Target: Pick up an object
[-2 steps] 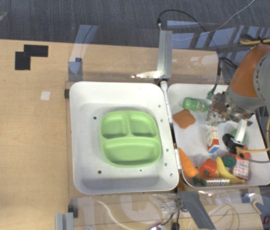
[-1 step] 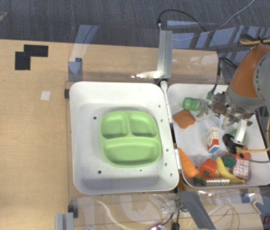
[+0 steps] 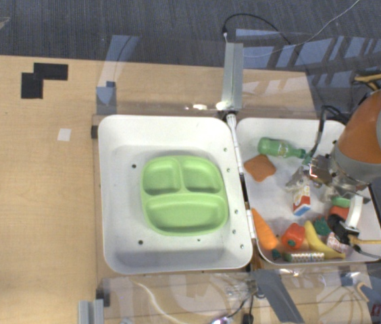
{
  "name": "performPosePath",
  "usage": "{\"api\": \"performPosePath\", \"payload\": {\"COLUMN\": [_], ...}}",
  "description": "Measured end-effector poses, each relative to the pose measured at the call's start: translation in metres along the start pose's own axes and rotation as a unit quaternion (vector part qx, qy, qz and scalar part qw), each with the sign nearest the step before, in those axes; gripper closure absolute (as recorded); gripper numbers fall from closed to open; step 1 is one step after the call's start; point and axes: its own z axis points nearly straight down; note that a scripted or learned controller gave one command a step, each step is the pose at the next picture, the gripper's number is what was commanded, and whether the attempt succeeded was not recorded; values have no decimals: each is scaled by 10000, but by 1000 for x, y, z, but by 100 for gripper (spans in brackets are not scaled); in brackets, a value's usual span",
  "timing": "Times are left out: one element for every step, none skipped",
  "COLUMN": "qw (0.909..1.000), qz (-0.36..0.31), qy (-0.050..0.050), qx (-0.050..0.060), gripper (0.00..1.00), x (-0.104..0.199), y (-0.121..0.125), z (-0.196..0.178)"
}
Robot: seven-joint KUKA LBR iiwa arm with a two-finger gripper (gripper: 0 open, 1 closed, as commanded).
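Observation:
My gripper (image 3: 307,174) hangs over the middle of the right bin (image 3: 271,130), under the orange-banded wrist (image 3: 369,137) that reaches in from the right. Just below it stands a small white carton (image 3: 302,201) with red and blue print; whether they touch I cannot tell. A green bottle (image 3: 282,148) lies just up and left of the gripper. A brown slice (image 3: 260,168) lies to its left. Along the bin's front edge sit a carrot (image 3: 265,229), a red pepper (image 3: 293,235) and a banana (image 3: 322,240).
The left bin (image 3: 113,181) holds a green divided plate (image 3: 184,194). More small toys crowd the right bin's front right corner (image 3: 344,211), partly under the arm. A metal post (image 3: 232,73) stands behind the seam between the bins. Cables run at the back right.

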Motion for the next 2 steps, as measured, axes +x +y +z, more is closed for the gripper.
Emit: {"api": "performPosePath", "payload": {"qw": [10000,9984], "qz": [-12,-568], "qy": [-5,-40], "qx": [-8,58], "gripper": [100,100], "x": [0,65], "y": [2,0], "z": [-9,-130]}}
